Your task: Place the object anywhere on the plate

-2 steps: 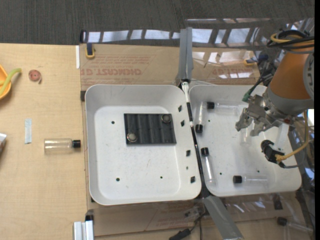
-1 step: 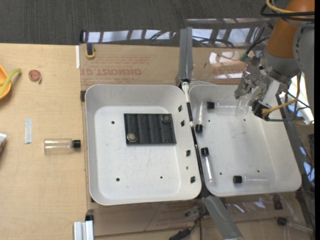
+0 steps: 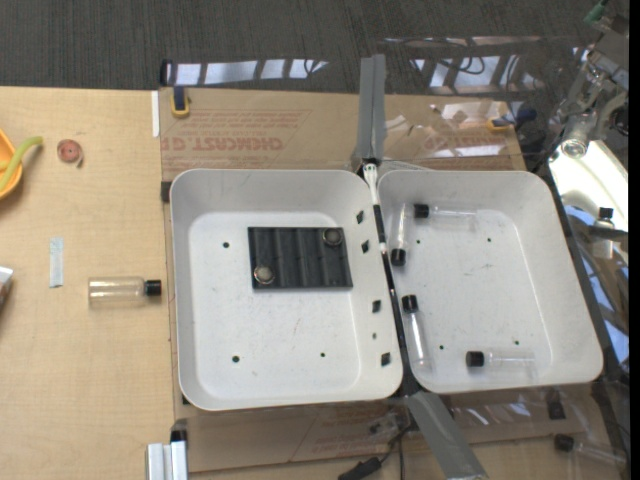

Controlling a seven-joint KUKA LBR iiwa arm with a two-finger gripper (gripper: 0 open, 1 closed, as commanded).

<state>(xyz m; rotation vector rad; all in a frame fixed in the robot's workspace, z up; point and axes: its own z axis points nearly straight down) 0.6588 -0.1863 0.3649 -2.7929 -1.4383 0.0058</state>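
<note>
Nearest, we count four clear black-capped plastic vials [image 3: 497, 361] lying in the right white bin [image 3: 560, 268], apart from the black ribbed rectangular plate [image 3: 300, 263] in the left white bin [image 3: 190, 298]. A fifth clear vial [image 3: 122, 289] lies on the wooden bench [image 3: 80, 388]. Farthest right is the gripper [image 3: 585, 78]; we cannot tell how its jaws stand.

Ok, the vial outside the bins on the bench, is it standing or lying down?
Lying down. The vial rests on its side on the bench, black cap pointing toward the left bin.
</note>
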